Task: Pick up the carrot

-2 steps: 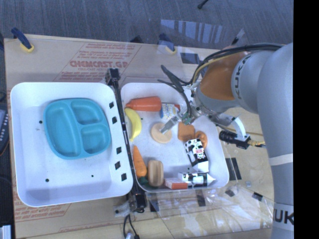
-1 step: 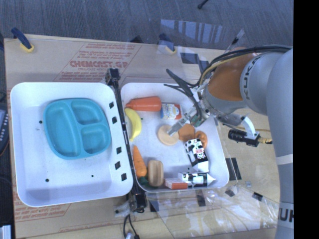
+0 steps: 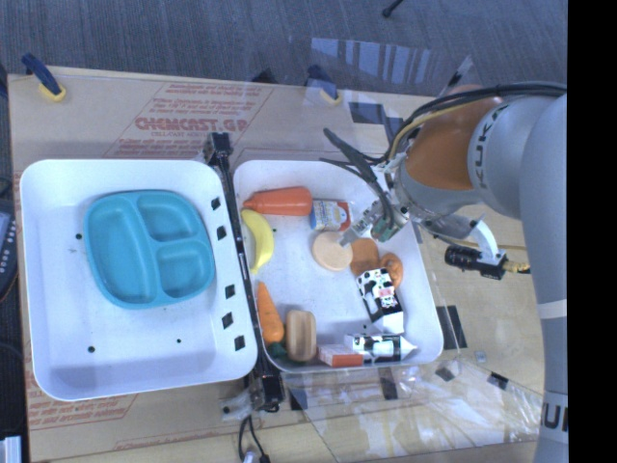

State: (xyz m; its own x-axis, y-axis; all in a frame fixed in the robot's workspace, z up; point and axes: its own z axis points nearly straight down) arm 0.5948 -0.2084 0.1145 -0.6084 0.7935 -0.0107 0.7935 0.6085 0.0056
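A small tapered orange carrot (image 3: pixel 270 314) lies along the left wall of the right bin (image 3: pixel 308 287), beside a tan bread-like block (image 3: pixel 301 335). A longer orange-red carrot-like piece (image 3: pixel 280 201) rests at the bin's far edge. My gripper (image 3: pixel 382 224) hangs over the right part of this bin, above a brown round item (image 3: pixel 364 256) and just right of a tan disc (image 3: pixel 333 252). It is well apart from both orange pieces. The wrist hides its tips.
The right bin also holds a banana (image 3: pixel 258 239), a small carton (image 3: pixel 333 214), a black-and-white box (image 3: pixel 379 291) and a red-and-white tube (image 3: pixel 371 348). The left bin (image 3: pixel 43 287) carries a blue divided plate (image 3: pixel 149 247). A black divider (image 3: pixel 229 249) runs between the bins.
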